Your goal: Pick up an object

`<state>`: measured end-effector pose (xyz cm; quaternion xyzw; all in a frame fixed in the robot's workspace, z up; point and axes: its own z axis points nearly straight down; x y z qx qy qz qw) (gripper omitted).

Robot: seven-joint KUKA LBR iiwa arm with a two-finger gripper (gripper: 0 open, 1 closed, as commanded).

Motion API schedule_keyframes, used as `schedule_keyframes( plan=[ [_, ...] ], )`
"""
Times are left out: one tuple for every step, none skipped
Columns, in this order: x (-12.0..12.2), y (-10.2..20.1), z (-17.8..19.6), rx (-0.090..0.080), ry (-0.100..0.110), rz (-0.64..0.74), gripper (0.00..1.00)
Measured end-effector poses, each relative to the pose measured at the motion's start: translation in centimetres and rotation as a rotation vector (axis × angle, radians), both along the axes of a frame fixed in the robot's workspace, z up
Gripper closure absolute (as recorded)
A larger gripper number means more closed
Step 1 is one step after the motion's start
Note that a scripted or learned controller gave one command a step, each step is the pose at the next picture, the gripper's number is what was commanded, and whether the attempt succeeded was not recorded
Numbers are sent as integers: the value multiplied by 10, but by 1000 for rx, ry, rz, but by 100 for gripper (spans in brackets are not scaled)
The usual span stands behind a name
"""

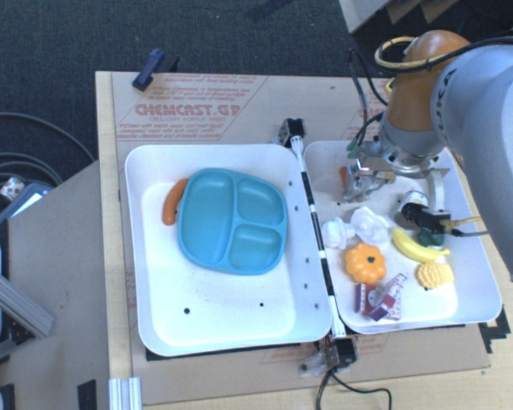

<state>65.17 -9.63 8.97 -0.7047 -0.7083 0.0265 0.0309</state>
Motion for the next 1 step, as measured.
schedule_keyframes(
  plan=[
    [1, 0, 1, 0, -2, 0, 0]
  ],
)
